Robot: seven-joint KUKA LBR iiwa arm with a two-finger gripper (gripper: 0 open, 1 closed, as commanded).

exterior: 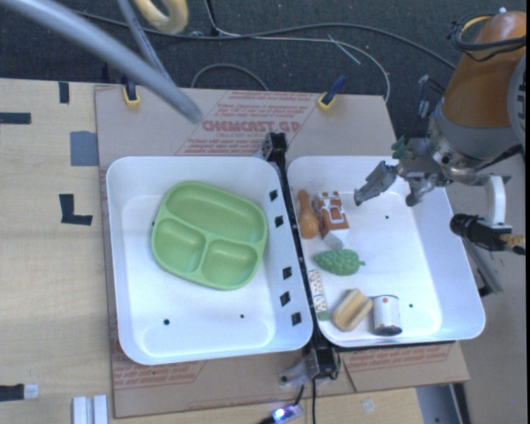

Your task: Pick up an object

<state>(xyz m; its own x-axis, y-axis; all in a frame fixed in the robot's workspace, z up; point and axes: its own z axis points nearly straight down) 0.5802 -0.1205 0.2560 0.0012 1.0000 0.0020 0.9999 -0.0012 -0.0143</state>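
Two white bins (132,325): one green tray (210,235) in one, about six small objects (337,261) in the other.

Dark carpet (336,7) behind; wooden bench (35,263); cardboard sheet (238,117).

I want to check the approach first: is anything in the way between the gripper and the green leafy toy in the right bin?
Nothing visible blocks it. The gripper hangs over the upper right of the right bin, and bare white floor lies between it and the green leafy toy. The orange carrot-like piece and small orange-white toy sit off to the side.
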